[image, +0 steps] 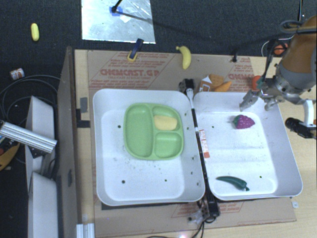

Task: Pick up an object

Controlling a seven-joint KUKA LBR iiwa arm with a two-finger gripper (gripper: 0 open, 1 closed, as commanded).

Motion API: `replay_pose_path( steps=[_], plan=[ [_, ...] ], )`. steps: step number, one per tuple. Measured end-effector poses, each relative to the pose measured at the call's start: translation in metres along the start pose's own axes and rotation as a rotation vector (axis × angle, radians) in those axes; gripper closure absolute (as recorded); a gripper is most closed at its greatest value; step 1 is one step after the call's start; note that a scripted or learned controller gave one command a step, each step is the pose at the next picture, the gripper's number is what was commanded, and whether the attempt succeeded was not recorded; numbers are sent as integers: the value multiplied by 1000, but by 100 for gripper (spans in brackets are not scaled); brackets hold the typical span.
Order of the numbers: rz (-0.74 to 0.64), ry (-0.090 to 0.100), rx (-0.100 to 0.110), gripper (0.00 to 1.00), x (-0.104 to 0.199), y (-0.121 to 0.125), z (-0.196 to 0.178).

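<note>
End effector (pixel 259 101) fingers apart w/ nothing btwn them, hovering just above-right of purple grapes (pixel 243 121) in right bin (pixel 287 152)

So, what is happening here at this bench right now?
A grey robot arm reaches in from the right, its gripper above the far edge of the right bin, holding nothing. In that bin lie a purple bunch of grapes, close to the gripper, and a green pepper near the front. The left bin holds a green divided plate with a yellow item in one compartment. Nothing is picked up yet.
</note>
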State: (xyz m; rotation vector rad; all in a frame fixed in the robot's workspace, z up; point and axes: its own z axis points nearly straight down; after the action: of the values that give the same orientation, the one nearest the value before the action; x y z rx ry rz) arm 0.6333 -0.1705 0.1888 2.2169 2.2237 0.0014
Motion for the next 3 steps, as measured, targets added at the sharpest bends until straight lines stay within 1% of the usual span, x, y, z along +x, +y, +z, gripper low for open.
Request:
replay_pose_path(
  steps=[1,2,3],
  plan=[
    [3,2,6,0,-6,-18,110],
    [-1,-2,-6,0,-37,18,72],
    [-3,0,-1,0,7,18,104]
  ],
)
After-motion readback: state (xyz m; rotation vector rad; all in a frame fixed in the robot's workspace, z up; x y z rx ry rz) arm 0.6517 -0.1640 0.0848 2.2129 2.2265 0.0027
